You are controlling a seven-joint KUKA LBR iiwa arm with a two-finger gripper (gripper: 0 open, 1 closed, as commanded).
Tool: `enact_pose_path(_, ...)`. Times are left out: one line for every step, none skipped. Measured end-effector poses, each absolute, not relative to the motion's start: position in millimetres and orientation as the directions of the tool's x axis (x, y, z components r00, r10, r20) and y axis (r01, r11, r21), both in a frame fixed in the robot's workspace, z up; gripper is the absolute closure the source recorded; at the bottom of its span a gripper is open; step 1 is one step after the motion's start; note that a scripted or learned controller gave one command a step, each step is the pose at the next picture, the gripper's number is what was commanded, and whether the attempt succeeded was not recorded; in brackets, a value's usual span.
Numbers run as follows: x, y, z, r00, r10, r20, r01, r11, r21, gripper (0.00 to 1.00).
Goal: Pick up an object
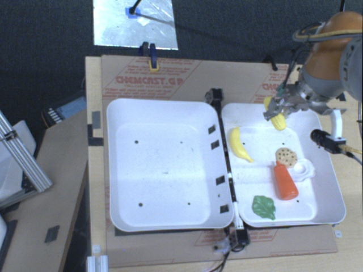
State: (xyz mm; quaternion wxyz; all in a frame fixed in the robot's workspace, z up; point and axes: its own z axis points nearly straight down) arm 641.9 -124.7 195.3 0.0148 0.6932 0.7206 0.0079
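Note:
My gripper (275,111) hangs over the back of the right bin (326,208). A small yellow object (278,123) sits between its fingers, with yellow showing both above and below them, so the gripper is shut on it. Lying in the same bin are a yellow banana (239,145), a round speckled cookie (286,156), an orange bottle-shaped piece (285,181), a white piece (303,169) next to the bottle, and a green leafy piece (264,207).
The left bin (164,163) lies beside the right one, joined by a black hinge strip (221,146). A black fitting with a cable (326,140) juts in at the right bin's right rim. A shiny sheet (135,15) lies behind the bench.

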Motion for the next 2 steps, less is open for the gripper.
enact_pose_path(642.7, -125, 206, -0.042, 0.999, -0.011, 0.998, 0.042, 0.035, 1.00)
enact_pose_path(616.4, -71, 186, -0.008, 1.000, 0.003, 1.000, 0.008, -0.002, 1.00)
